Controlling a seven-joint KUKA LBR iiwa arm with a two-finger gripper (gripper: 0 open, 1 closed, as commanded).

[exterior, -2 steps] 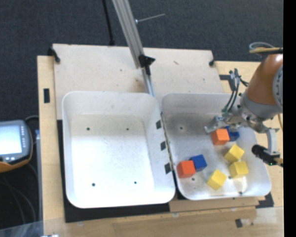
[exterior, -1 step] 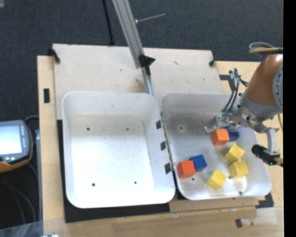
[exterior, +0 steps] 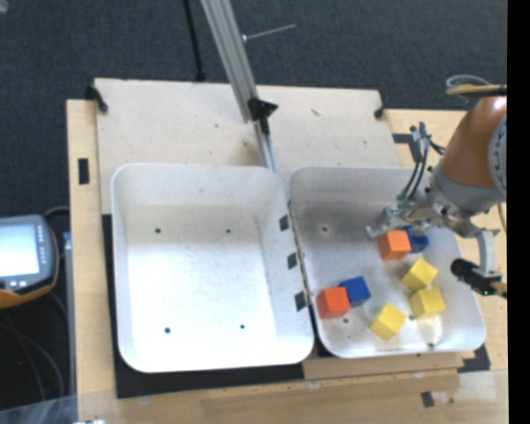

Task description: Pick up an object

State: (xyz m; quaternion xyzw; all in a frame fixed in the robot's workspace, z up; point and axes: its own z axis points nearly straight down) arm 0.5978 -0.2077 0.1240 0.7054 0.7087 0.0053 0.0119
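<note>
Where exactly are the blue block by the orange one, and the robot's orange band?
blue block [exterior: 357, 290], camera view, its top face.
orange band [exterior: 470, 144], camera view, the middle of its curved side.

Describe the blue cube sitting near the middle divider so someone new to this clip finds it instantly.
Start at the right-hand bin. Along its left wall, toward the near end, two cubes sit touching. The blue cube is the one farther from the wall, beside the orange cube; the yellow cubes lie farther right.

A robotics lab: a wooden tabletop [exterior: 84, 237] with two white bins [exterior: 203, 352], an aluminium camera pole [exterior: 230, 51], dark carpet [exterior: 71, 25].
</note>
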